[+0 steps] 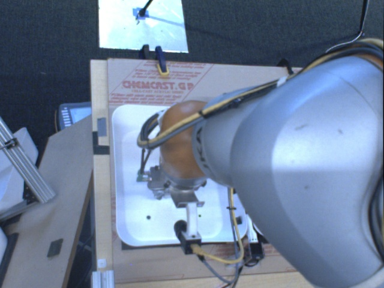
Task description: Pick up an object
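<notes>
Gripper [157, 183], its state not discernible, poised over the left bin [129, 161]; a centred, vertical descent before closing would serve best.

A: What is there to pick up in the white bin [127, 161]?

B: One small dark speck [149, 216]. It lies on the bin's pale floor toward the near left corner, apart from the walls. It is too small to tell its shape or kind.
</notes>
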Action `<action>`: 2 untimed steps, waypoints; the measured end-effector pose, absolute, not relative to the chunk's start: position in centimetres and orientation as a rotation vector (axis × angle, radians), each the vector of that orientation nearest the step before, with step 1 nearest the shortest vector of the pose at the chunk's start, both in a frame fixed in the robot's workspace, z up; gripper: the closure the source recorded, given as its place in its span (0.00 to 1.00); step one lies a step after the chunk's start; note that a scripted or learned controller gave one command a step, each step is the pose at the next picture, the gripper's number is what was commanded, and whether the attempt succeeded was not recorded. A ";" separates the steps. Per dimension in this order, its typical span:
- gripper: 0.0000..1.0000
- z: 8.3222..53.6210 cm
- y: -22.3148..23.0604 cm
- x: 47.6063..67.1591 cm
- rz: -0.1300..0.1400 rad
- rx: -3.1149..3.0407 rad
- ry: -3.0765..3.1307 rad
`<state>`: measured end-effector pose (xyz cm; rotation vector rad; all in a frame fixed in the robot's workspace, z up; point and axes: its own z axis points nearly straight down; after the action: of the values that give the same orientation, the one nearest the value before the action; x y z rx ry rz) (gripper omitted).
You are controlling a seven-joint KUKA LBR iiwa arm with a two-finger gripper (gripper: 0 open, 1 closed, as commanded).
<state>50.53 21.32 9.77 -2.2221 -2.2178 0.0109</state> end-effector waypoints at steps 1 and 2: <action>1.00 18.1 17.2 56.0 -0.011 -2.230 -2.222; 1.00 13.9 17.8 48.2 0.010 -2.217 -2.218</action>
<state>48.24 17.80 13.92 -2.2167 -2.2182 0.0101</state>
